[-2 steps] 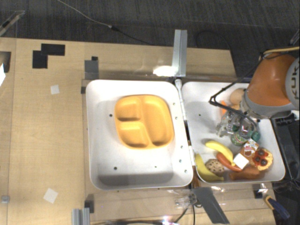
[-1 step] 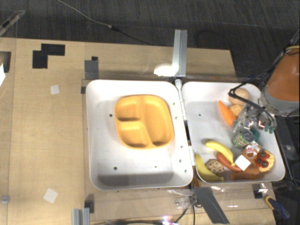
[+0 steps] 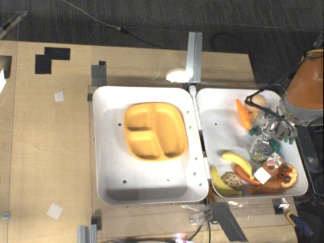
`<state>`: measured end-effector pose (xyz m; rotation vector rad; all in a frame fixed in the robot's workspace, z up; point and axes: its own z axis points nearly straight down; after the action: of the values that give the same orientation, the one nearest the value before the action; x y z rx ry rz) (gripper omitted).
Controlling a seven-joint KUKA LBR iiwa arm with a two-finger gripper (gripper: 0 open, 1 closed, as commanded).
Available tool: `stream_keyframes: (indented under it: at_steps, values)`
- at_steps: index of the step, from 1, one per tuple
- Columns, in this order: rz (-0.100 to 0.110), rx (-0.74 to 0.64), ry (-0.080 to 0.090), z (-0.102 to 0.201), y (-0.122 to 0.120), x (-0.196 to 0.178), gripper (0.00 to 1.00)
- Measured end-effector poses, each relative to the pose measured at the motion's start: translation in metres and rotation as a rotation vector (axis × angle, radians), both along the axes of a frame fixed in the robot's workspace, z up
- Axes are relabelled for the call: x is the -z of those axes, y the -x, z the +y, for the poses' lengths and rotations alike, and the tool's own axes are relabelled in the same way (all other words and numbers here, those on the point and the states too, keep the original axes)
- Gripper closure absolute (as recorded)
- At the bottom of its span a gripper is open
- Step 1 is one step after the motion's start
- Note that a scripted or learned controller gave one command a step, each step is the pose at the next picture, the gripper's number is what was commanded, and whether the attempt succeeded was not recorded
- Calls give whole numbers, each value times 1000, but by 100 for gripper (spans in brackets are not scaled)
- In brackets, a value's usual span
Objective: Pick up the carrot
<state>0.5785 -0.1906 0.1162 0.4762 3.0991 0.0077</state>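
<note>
A: Carrot (image 3: pixel 243 114) sits in the right bin (image 3: pixel 217 103), upper middle, lying at a slant, top end toward the back wall.

B: Gripper?

A: Gripper (image 3: pixel 273 130) hangs just right of the carrot, low over the bin. Can't tell from this angle how it's set. Nothing is visibly in it.

B: Handling?

A: Looks like a toy: light, stiff, smooth skin, so probably slippery. It tapers, so I'd grab across the thicker middle, not the thin tip, or it squirts out.

B: Clutter?

A: An egg (image 3: pixel 257 101) is just beside the carrot's upper right, nearly touching. That's the main obstacle on that side. A banana (image 3: pixel 238 160), a cookie (image 3: pixel 232 179) and other toy food pile up lower right, apart from the carrot. The yellow plate (image 3: pixel 153 130) in the left bin (image 3: pixel 109 151) is well clear.
</note>
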Motion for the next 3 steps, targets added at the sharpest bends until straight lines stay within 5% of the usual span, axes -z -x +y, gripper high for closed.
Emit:
stream_keyframes:
  at_steps: [1,2,3]
  values:
    - [4,183,5,10,-57,29,0]
    - [21,188,9,93,-65,27,0]
    - [31,270,6,90,-79,27,0]
